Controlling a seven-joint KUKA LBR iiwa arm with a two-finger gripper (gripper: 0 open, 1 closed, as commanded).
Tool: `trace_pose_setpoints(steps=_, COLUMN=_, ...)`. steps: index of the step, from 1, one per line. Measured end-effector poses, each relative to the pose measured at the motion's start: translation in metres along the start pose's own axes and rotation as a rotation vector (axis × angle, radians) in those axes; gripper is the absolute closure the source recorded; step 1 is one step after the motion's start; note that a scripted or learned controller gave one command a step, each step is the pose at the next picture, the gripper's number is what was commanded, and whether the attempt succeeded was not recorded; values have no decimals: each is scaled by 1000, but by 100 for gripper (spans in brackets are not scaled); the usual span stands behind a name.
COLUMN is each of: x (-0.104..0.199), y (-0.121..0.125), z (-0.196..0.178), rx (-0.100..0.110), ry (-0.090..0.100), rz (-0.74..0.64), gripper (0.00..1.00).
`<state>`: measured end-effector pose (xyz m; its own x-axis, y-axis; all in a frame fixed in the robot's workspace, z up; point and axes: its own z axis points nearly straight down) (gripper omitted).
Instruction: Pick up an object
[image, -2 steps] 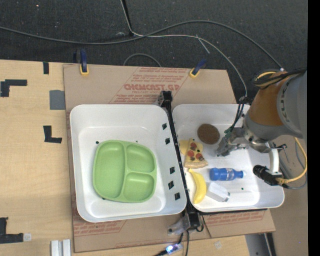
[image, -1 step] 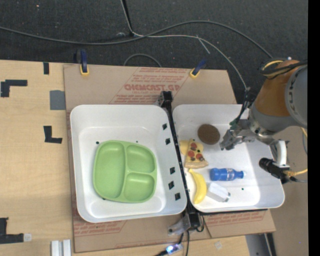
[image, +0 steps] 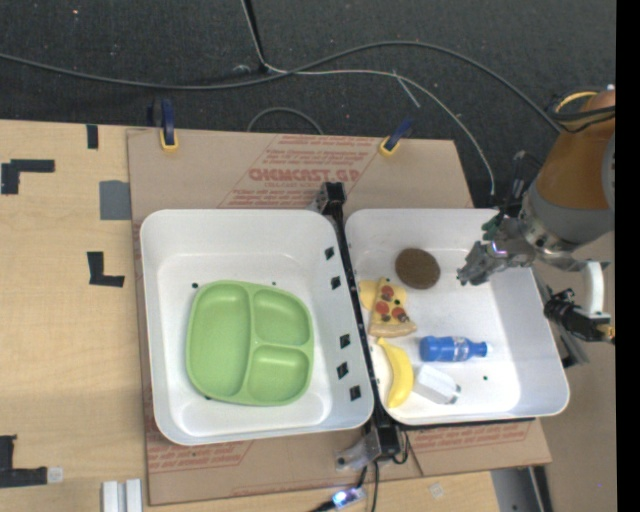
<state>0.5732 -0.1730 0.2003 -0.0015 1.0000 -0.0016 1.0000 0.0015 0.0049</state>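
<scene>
The cookie (image: 417, 268), a flat brown disc, lies in the right bin (image: 505, 400) toward its far side, and it is the thing nearest the pincer (image: 478, 266), which hangs just to its right over the bin floor. No object sits between the fingers; whether they are parted or closed cannot be told from this angle.

To take the cookie well, I judge the pincer should shift left until centred over the disc, come straight down, and close across its width. The disc is thin, so the fingers must reach almost to the floor or they will slide over the top.

Left of the cookie, a pizza slice (image: 390, 310) lies by the bin's left wall, flat and wedge-shaped with red spots. Nearer, a curved yellow banana (image: 398, 372) looks smooth. A small blue bottle (image: 451, 349) lies on its side, rounded and likely to roll. A pale block (image: 435, 385) rests just beside the banana.

The left bin (image: 165, 240) holds a green plate (image: 250, 342), glossy with three compartments. Both bins are smooth white plastic on a cardboard sheet over the wooden bench (image: 60, 330).
</scene>
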Motion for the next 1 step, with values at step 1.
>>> trace_pose_setpoints(steps=1, x=1, y=0, z=-5, rx=5, ry=2, rz=0, gripper=100)
